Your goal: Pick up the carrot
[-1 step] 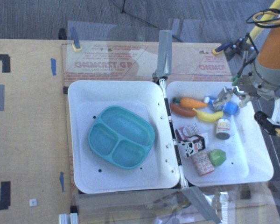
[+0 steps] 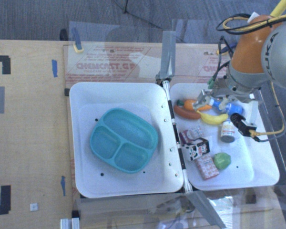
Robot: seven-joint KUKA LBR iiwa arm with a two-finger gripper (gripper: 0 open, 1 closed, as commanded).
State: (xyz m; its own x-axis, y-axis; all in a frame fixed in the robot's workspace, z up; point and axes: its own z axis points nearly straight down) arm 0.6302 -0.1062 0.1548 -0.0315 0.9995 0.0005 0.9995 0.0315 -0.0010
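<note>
since the small orange carrot [image 2: 204, 107] lies in the right white bin [image 2: 264, 173], wedged between a red sausage-like toy [image 2: 187, 112] and a yellow banana [image 2: 214, 119], the grey two-finger gripper [image 2: 210, 99] hovering over it could pinch a neighbour instead; whether its jaws are open i cannot tell.

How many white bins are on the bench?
2. The left bin holds a teal divided plate; the right bin holds the small items, including a banana, with the gripper over its top part.
</note>
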